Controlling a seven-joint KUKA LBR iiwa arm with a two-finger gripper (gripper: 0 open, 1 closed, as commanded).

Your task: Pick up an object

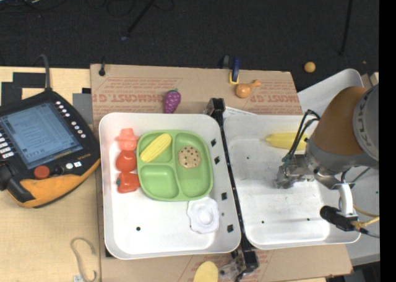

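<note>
Camera view: the gripper [286, 177] is seen lowered into the right bin [266, 228], its grasp undeterminable, near a yellow banana [283, 140]; a reach toward that fruit is judged necessary next.

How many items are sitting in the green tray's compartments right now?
2. A corn cob lies in the upper-left compartment of the tray; a cookie lies in the right one. The lower-left compartment shows nothing.
</note>
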